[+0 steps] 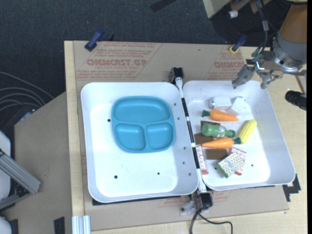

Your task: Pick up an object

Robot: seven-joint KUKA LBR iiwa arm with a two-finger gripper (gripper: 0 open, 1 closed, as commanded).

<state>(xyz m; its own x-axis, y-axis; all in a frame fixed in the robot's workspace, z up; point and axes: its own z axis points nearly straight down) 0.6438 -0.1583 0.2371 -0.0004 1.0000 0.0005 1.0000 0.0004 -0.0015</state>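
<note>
Brown printed board carries two glossy white bins; the left bin (pixel 97 169) holds a smooth blue divided tray (pixel 143 123). Released, its fingers spread, the gripper (pixel 252 79) hovers over the right bin's (pixel 278 155) far edge, above carrots (pixel 223 115), corn (pixel 246 130) and a green bottle (pixel 217 130), partly overlapped

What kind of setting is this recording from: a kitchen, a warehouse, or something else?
Most likely a robotics lab test bench. Two white bins sit on a board with protective film, toy food such as a carrot and corn fills one, and cables trail on the carpet.
</note>
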